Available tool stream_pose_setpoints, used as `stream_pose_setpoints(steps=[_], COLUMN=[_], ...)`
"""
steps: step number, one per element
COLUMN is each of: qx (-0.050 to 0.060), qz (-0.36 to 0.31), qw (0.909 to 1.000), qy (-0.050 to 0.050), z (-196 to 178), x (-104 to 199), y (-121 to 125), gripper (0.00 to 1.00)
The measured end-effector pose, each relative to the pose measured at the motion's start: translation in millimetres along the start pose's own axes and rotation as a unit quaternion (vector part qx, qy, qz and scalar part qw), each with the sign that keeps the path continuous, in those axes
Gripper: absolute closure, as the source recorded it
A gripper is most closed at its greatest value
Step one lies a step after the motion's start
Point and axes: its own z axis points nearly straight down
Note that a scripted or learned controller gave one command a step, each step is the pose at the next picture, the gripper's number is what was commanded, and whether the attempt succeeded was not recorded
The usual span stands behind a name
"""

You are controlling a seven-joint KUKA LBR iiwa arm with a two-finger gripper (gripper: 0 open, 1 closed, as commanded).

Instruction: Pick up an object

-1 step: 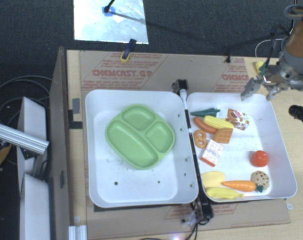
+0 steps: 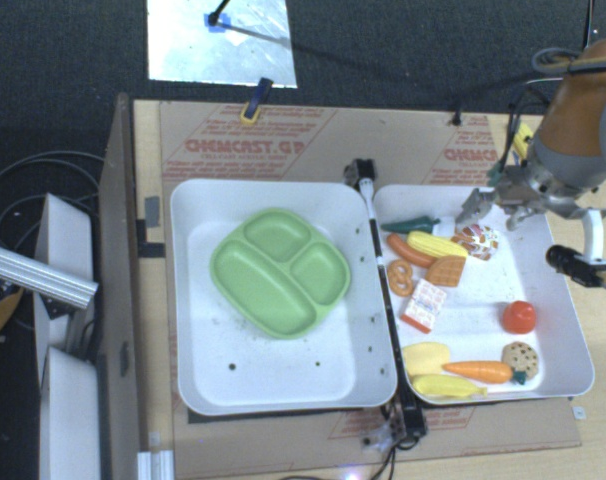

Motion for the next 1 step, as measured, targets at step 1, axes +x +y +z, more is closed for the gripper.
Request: stream_pose_setpoints(steps=[1], qx=[-0.001], qz=[0.0], qw=[1.0], qy=[-0.001], z=[35.8], x=[12.5], y=[8.6], gripper=[0.0])
